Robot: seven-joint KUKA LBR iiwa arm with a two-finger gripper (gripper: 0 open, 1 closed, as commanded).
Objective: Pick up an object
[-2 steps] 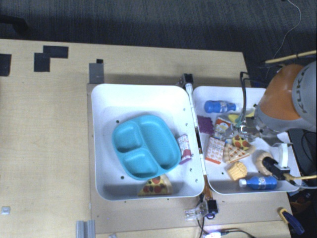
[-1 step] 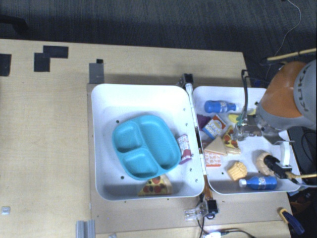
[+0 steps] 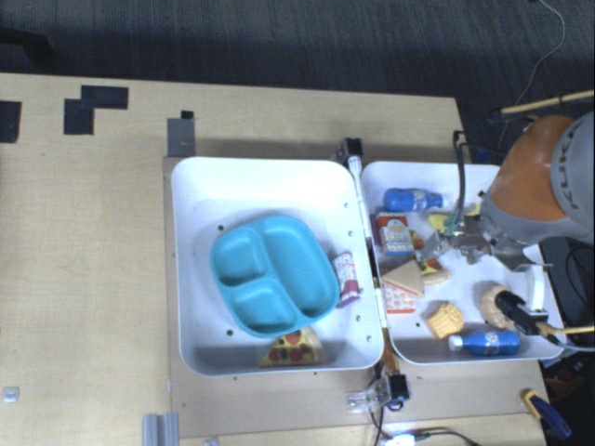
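The pale wooden surface [image 3: 84, 277] carries two shallow white plastic bins. The left bin [image 3: 186, 249], mid-frame, holds a blue three-compartment plastic tray [image 3: 274, 272] with a small pizza-slice toy [image 3: 293, 349] at its lower edge. The right bin [image 3: 465, 356] is crowded: two blue bottles — one at the top [image 3: 414, 200], one at the bottom [image 3: 488, 343] — a red-and-white carton [image 3: 397, 235], a sandwich wedge [image 3: 404, 279], a waffle-like yellow square [image 3: 445, 319].

The grey arm with its orange band [image 3: 544, 189] enters from the right; its claw [image 3: 453, 240] sits low over that bin's middle, and whether it is apart or together cannot be told. Nothing visibly sits in it. A clean pick likely means descending on one isolated piece — the waffle square stands fairly apart.
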